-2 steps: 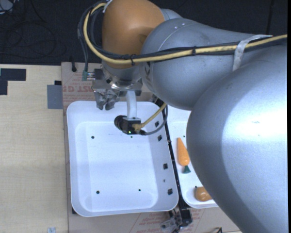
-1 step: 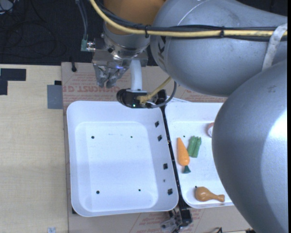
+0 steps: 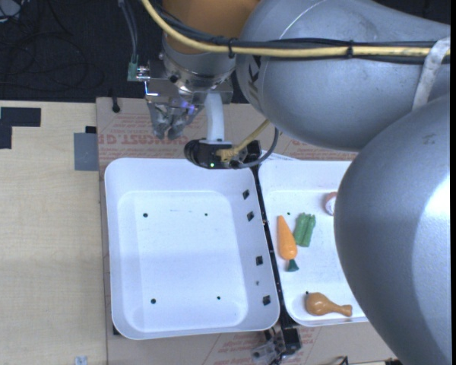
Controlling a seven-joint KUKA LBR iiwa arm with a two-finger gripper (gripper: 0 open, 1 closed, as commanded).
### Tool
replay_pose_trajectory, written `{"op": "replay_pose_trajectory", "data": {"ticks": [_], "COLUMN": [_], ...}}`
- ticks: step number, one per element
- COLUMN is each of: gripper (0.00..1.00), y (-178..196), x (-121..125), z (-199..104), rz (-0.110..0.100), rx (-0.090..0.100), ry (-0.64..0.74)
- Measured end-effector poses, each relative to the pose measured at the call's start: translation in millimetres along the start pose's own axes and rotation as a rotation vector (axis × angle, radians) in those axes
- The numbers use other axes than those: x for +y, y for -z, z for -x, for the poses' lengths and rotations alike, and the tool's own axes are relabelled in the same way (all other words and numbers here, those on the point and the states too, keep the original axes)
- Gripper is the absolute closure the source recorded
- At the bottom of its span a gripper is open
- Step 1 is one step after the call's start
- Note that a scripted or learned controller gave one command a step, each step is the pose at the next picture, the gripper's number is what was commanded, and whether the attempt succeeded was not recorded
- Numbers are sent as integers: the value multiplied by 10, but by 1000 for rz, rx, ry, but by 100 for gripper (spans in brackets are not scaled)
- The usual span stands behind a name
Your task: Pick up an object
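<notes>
Three small toy foods were seen in the right bin (image 3: 319,175): an orange carrot (image 3: 286,239) with a green pickle-like piece (image 3: 305,229) just beside it on the right, and a tan drumstick (image 3: 326,305) nearer the front edge. A pinkish thing (image 3: 330,202) was half hidden by the arm (image 3: 365,74). The left bin (image 3: 121,204) lay to the left of these.

The gripper (image 3: 171,120) hung over the far edge of the left bin, above the cardboard — well apart from the toys; whether it was open or closed could not be told, and nothing was seen held in it.

The toys were judged light, stiff and smooth, likely hollow plastic, so apt to slip or skitter. The carrot was best taken across its thick middle — the drumstick across its round bulb, not the thin shank
</notes>
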State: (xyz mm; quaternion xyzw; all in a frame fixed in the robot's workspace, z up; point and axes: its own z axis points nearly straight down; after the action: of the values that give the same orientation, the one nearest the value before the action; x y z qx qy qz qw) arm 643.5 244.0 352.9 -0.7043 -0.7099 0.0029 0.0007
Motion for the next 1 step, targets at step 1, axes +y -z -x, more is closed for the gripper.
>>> {"op": "replay_pose_trajectory", "data": {"ticks": [1], "gripper": [100], "y": [88], "x": [-7], "z": [-8], "rz": [-4], "rx": [-2], "ry": [6]}}
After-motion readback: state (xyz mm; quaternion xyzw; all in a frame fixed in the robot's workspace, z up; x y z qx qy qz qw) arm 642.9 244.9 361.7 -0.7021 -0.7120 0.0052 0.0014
